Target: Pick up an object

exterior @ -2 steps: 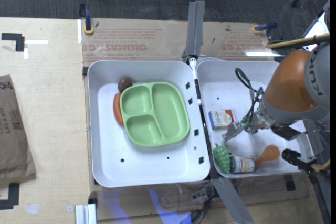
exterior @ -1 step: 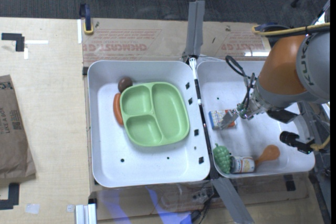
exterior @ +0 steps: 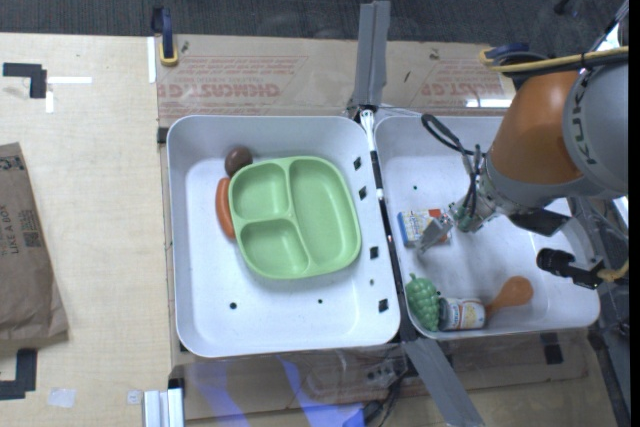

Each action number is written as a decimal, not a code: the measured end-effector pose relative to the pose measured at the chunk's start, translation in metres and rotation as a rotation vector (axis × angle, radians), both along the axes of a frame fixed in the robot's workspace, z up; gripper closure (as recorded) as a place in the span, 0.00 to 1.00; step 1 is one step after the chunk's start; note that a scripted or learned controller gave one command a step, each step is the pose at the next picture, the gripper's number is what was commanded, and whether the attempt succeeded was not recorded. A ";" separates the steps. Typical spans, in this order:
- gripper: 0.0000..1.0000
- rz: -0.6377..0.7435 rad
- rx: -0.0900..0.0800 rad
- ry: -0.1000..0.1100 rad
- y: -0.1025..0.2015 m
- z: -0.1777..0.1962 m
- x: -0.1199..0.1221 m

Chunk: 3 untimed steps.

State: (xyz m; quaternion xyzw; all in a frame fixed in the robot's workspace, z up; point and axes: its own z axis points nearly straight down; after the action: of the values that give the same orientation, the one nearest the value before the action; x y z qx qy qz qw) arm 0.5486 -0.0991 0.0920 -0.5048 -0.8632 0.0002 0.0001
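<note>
the hand sits low in the right bin, touching a small carton. i cannot tell its state. green grapes lie below it.

Small box lies flat in right bin.

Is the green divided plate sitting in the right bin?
No, the green divided plate lies in the left bin, while the gripper works over the right bin.
</note>
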 end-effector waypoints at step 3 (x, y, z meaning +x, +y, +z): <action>0.00 -0.272 0.001 0.002 -0.016 -0.001 -0.034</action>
State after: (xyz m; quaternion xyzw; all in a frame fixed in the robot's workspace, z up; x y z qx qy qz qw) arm 0.5149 -0.1150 0.0912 -0.6171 -0.7869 0.0005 0.0011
